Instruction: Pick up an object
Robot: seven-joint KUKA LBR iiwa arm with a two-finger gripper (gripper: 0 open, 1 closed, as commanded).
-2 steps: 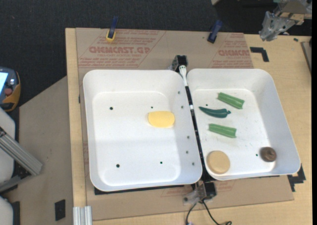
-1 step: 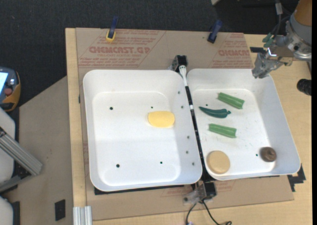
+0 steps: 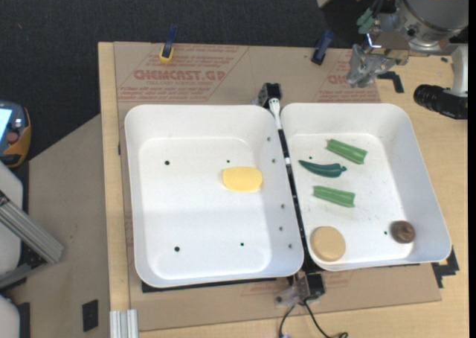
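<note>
The left bin [image 3: 149,180] holds one flat yellow piece [image 3: 242,179] near its middle. In the right bin [image 3: 416,150] lie a light green okra-like piece [image 3: 346,151], a dark green chili [image 3: 324,168] and a second light green piece [image 3: 334,196]. A tan round disc [image 3: 327,243] sits in that bin's near left corner, and a small brown ball [image 3: 402,231] at its near right. My gripper [image 3: 366,72] hangs high over the cardboard just beyond the right bin's far rim, apart from every object, with nothing seen in it.
Both bins rest on a brown cardboard sheet [image 3: 223,68]. A black clamp [image 3: 269,94] sits at the far end of the seam between the bins. A yellow clip [image 3: 167,51] and a blue clip [image 3: 322,46] hold the cardboard's far edge.
</note>
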